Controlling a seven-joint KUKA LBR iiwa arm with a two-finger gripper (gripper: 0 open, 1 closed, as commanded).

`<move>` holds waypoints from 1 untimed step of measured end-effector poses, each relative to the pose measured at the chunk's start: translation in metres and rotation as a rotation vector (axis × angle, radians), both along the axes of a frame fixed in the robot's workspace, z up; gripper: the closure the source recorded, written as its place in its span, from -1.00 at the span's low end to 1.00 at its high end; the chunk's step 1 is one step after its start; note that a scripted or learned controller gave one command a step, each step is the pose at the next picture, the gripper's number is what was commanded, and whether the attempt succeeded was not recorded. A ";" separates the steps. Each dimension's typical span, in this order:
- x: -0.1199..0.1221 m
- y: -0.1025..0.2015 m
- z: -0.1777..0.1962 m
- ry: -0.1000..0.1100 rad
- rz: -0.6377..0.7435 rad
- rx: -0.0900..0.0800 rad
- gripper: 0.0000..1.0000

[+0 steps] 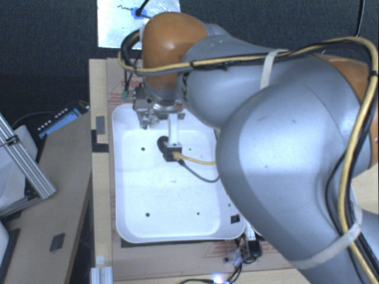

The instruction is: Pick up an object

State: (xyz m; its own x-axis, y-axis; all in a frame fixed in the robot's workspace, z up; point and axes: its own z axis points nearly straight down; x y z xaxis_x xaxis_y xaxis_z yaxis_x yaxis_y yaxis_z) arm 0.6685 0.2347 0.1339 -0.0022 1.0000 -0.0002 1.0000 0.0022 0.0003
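Pincer [159, 118] is down low over the far end of the left bin [127, 229], just inside its back wall, hanging under the orange band [169, 40]. Spread or pressed together? Cannot tell from up here: the wrist sits right on top of it.

Below it a white post drops toward the bin floor, ending in a small black piece [169, 151]. A yellow cable [198, 161] runs from the piece to the right and slips under the arm [284, 158]. Whether that piece is a loose thing or part of the tool, I cannot tell, and I see nothing clearly pinched.

The bin floor around it is plain white with a few small dark dots. The arm's grey bulk sweeps in from the right and covers the other bin, so anything to pick there is hidden.

Off to the left, a metal rail [26, 164] lies at a slant beside the bench. A silvery sheet [118, 16] sits at the top, behind the band.
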 end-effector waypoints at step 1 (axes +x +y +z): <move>0.000 0.000 -0.005 -0.001 0.000 0.000 1.00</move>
State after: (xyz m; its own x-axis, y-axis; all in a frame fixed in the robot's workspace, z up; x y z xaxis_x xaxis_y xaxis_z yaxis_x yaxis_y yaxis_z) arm 0.6686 0.2348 0.1293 -0.0022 1.0000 0.0000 1.0000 0.0022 0.0009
